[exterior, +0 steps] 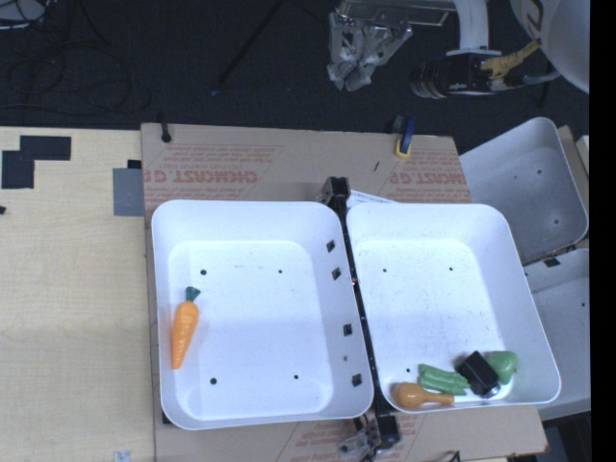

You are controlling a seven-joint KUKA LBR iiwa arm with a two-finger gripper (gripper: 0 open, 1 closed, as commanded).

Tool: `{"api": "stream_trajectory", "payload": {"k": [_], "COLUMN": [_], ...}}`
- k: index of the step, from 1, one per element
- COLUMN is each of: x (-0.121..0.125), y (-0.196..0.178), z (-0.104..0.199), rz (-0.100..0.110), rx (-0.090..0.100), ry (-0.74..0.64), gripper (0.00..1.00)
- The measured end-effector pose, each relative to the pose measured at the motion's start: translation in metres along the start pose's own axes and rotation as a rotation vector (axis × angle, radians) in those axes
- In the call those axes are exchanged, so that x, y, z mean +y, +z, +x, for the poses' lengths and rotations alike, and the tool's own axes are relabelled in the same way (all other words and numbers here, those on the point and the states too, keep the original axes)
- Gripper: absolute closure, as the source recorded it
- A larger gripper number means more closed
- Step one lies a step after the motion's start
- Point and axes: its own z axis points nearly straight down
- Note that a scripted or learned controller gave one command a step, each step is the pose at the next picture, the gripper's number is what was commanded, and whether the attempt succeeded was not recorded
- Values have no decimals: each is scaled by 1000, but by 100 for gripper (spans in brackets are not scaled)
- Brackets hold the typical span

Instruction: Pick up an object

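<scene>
Fingers [358,65] blurred, gripper [352,73] above bins [332,221]

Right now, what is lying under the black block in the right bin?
The black block lies across green toy vegetables, beside an orange pear-shaped piece. What the block itself covers cannot be seen.

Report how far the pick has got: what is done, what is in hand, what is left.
Done: nothing visibly picked. The carrot lies in the left bin; the green pieces, black block and orange pear-shaped piece sit clustered in the right bin's near corner. In hand: the gripper hangs high beyond the bins, with no object seen between its fingers. Left: descend, grasp, lift.
</scene>
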Motion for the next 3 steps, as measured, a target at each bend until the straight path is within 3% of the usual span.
{"api": "stream_trajectory", "payload": {"k": [1,2,3], "x": [0,1,-21], "y": [0,93,33], "z": [109,43,106], "rz": [-1,8,-7], "rx": [0,-8,0], "ry": [-1,16,3], "gripper": [100,100,100]}}
